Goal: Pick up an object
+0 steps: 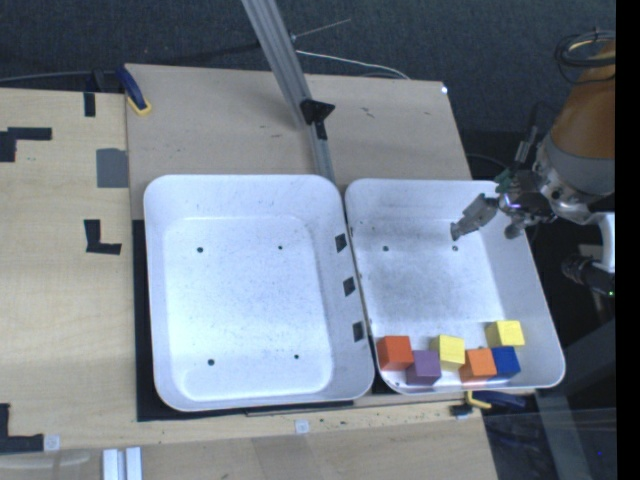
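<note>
Several small cubes lie along the near edge of the right bin (pixel 420 268): an orange cube (pixel 395 351), a purple cube (pixel 426 366), a yellow cube (pixel 451 349), a second orange cube (pixel 480 364), a blue cube (pixel 506 361) and another yellow cube (pixel 508 333). My gripper (pixel 492 226) hangs over the bin's far right side, well above and behind the cubes. Its fingers are spread apart with nothing between them.
The left bin (pixel 245 288) sits beside the right one. A slanted metal post (pixel 285 53) rises behind the bins. A blue and yellow clip (pixel 135 93) lies at the bench's far left corner, and another clip (pixel 490 400) lies by the right bin's near edge.
</note>
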Motion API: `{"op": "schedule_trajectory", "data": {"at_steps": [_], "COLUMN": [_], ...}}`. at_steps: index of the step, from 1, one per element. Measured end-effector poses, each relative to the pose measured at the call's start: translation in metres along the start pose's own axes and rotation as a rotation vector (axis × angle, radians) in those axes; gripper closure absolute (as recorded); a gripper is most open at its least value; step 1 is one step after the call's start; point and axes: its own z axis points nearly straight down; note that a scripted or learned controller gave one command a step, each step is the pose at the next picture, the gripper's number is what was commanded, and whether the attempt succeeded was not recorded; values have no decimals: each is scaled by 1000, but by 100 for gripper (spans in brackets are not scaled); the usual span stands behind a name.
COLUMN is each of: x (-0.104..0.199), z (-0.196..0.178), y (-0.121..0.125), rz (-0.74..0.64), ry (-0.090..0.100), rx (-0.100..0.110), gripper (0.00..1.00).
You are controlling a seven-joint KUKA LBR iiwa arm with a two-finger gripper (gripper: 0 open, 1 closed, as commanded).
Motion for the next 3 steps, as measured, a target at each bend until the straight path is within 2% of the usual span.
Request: {"op": "schedule_trajectory", "data": {"at_steps": [1,2,3], "x": [19,57,133], "z": [51,63,51], "y": [9,2,23], "rz": [0,-1,-7], "ry": [0,1,3], "rx": [4,3,-2], "gripper": [0,0,0]}}
